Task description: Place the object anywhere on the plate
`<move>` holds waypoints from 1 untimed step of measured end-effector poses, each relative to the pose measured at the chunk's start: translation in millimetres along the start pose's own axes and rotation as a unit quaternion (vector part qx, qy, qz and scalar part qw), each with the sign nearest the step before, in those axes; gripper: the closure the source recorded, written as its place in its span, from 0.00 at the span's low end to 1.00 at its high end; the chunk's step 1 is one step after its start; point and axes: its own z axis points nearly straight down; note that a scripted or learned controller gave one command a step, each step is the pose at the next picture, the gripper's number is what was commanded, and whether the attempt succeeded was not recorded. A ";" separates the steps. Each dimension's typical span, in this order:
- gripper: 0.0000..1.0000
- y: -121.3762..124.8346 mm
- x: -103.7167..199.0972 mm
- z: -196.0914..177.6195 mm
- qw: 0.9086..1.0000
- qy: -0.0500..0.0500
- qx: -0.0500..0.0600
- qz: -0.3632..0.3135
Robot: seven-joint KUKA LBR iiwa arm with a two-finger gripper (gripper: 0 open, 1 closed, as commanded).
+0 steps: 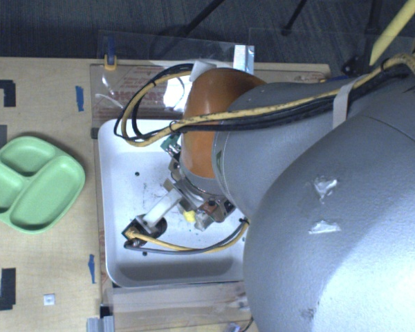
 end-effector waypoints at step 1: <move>1.00 11.7 -7.1 -111.9 0.991 0.002 -0.001 0.135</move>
